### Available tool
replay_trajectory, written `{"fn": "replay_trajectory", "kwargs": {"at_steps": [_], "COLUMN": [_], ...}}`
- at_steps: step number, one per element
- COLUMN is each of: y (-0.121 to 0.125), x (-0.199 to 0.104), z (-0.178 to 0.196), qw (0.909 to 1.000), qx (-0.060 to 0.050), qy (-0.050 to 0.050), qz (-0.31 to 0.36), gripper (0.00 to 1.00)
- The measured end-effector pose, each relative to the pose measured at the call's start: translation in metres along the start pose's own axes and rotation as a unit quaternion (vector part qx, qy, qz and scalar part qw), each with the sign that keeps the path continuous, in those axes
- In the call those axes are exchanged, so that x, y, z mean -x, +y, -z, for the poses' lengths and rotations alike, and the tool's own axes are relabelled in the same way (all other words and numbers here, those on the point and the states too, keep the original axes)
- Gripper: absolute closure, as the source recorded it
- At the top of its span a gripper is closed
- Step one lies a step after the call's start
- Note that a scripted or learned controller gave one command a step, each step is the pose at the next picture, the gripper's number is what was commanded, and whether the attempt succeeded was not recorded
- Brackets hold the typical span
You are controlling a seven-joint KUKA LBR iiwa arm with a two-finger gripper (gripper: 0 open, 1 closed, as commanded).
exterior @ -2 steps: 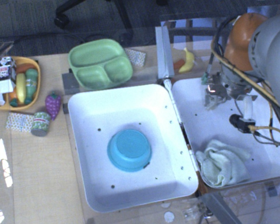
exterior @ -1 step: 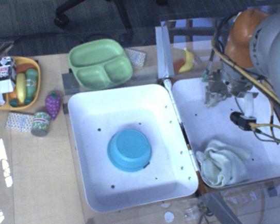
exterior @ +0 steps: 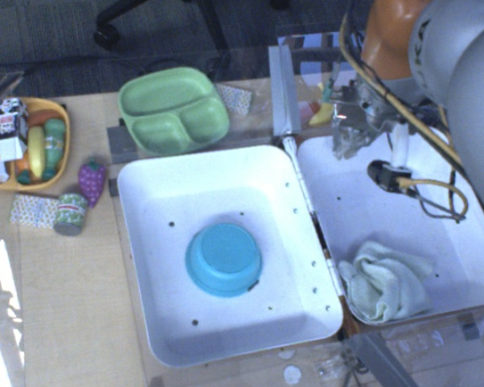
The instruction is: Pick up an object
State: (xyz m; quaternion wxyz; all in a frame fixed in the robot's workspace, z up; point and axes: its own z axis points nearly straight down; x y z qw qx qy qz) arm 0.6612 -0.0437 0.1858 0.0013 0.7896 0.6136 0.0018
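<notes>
A blue bowl (exterior: 224,259) sits upside down near the middle of the left bin (exterior: 168,334). A crumpled pale green cloth (exterior: 386,279) lies in the right bin's (exterior: 479,274) near left corner.

Blue bowl (exterior: 225,258): smooth, matt plastic look, seen in left white bin (exterior: 168,334), itself smooth plastic w/ slight sheen. Right of bowl, pale cloth (exterior: 386,279): soft, crumpled, matt. Behind bowl, green tray (exterior: 173,110): smooth plastic. Bench (exterior: 52,307): wood-look finish.
</notes>
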Motion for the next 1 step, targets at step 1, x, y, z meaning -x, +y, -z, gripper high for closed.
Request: {"fn": "replay_trajectory", "kwargs": {"at_steps": [1], "y": [0.0042], "x": [-0.0174], "z": [-0.0002], "qw": [0.9964], "qx": [0.0], "qy": [0.0], "qz": [0.085], "gripper": [1.0]}}
